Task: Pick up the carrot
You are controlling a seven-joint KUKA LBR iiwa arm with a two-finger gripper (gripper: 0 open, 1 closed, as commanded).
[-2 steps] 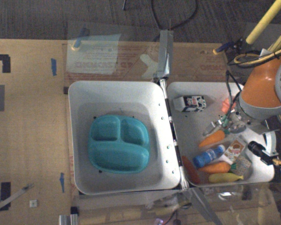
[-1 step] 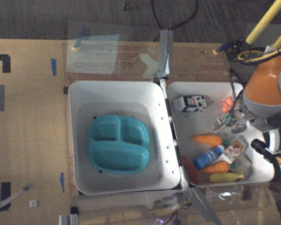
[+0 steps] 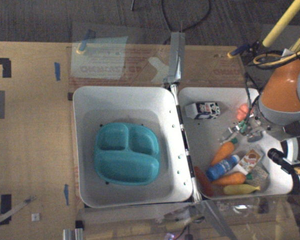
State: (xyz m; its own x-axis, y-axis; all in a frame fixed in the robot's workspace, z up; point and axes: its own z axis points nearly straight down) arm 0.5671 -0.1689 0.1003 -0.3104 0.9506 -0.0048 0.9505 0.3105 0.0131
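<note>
The carrot (image 3: 223, 153), orange with a green top, lies slantwise in the middle of the right bin (image 3: 217, 95), its leafy end pointing up and to the right. My gripper (image 3: 245, 130) hangs just above and to the right of that leafy end, under the grey wrist and orange band (image 3: 282, 91). Nothing is visibly held in it.
Close below the carrot lie a blue bottle (image 3: 222, 167), a second orange tapered piece (image 3: 231, 178), a yellow banana (image 3: 241, 189), a small juice carton (image 3: 250, 161) and a red piece (image 3: 202, 179). A black-and-white carton (image 3: 204, 109) sits at the bin's back. The left bin (image 3: 85, 114) holds a teal divided plate (image 3: 127, 153).
</note>
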